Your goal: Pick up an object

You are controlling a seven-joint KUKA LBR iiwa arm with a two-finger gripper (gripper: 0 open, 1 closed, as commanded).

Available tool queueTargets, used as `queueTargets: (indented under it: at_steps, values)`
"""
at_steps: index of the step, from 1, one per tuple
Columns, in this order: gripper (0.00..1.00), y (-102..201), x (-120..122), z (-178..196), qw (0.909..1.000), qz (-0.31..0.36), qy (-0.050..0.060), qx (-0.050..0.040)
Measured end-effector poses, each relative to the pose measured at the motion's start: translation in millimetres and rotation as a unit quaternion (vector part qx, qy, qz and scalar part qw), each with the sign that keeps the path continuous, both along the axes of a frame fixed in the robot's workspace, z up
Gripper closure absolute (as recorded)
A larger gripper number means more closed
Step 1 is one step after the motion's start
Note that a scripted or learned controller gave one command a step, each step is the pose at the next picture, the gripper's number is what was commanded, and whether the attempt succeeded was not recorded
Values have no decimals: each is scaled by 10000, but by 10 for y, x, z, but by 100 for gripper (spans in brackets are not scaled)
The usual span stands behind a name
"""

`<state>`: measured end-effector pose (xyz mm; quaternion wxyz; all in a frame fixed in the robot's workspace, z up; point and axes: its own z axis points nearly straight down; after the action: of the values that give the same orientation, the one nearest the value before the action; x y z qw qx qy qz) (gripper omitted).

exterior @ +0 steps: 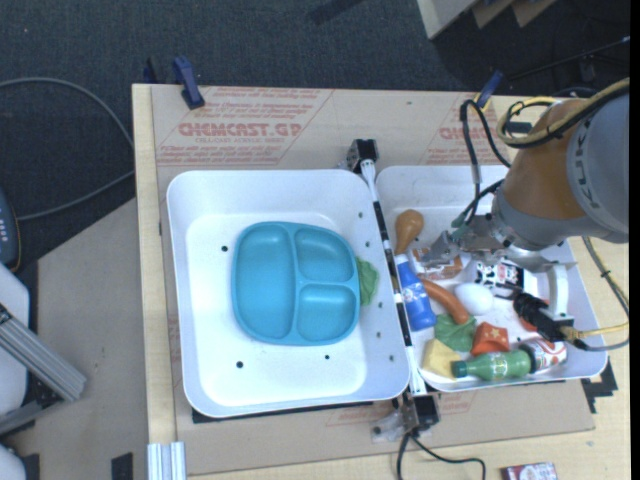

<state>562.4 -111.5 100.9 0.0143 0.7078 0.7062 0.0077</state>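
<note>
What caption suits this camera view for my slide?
Grey arm's gripper lowered among toy food in right white bin; blue divided plate in left bin.

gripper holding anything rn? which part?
Cannot tell. The gripper is down among the toy food in the right bin, its tip hidden in the clutter.

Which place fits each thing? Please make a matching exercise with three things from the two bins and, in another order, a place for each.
Things:
1. blue plastic divided plate
2. green plastic bottle
3. tan drumstick-shaped toy

Places:
A. near front edge of the right bin
B. middle of the left bin
C. far left part of the right bin

Pairs: 1-B, 2-A, 3-C
</note>
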Motion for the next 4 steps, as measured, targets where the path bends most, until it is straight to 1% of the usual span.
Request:
queueTargets:
  at_steps: [1, 4]
  values:
    - [0, 5, -35, 0, 10000, 0, -33, -8]
    - [0, 4, -58, -1, 10000, 6, -5, -1]
